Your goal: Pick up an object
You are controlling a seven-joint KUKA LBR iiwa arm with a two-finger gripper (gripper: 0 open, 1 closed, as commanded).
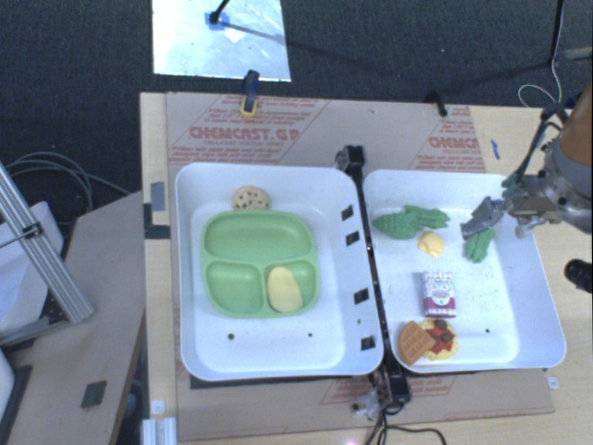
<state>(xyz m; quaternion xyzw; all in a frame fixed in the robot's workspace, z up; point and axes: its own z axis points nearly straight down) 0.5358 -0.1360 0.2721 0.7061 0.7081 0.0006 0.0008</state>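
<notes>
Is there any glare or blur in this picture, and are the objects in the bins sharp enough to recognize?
In the camera view, the silver sheet above the bench shows bright glare; the right bin and left bin are evenly lit with soft shadows; the green tray, the cookie and the waffle are sharp enough to recognize; the gripper looks slightly blurred.

My arm (567, 160) enters from the right edge of the camera view, grey links with an orange patch at the top right corner. Wrist is angled down and leftward. Gripper (483, 219) sits low at the arm's left end, its grey fingers (479, 222) pointing left and slightly down. I can't tell from this slant whether the jaws are parted or closed. Thin cables loop beside the wrist.
</notes>
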